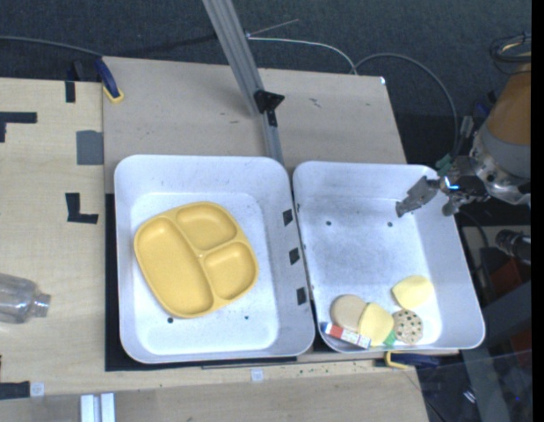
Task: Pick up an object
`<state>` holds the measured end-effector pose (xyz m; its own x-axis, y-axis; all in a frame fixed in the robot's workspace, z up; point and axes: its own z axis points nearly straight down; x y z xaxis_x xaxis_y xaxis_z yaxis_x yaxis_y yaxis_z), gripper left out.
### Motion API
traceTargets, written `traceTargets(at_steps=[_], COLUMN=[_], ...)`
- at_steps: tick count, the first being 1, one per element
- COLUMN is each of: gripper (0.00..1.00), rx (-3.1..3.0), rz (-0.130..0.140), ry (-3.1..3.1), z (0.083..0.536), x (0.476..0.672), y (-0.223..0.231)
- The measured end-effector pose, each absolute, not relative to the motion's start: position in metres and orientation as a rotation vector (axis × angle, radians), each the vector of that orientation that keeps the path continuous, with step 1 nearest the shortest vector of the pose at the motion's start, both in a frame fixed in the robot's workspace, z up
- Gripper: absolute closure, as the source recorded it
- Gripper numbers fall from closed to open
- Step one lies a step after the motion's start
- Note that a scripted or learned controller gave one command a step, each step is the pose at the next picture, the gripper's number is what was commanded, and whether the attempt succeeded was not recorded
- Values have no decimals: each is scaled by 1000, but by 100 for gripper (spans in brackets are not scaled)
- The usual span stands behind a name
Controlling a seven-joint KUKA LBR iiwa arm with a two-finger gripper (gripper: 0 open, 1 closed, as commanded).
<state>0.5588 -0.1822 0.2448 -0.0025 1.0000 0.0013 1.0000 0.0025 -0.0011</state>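
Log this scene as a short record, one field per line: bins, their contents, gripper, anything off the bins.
left bin: holds a yellow divided plate, three compartments, lying flat
right bin: small items bunched at its near right corner
items: tan round piece, two pale yellow pieces, speckled cookie, thin red and white item
gripper: above the right bin's far right corner, apart from the items, holding nothing visible
bench: clear plastic bottle lying at the left edge
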Motion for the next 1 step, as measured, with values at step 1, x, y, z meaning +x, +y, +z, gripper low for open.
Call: traceTargets(at_steps=[1], gripper=[0], rx=[-2212], rz=[9], ry=[-2217], z=[106], x=[522], y=[-115])
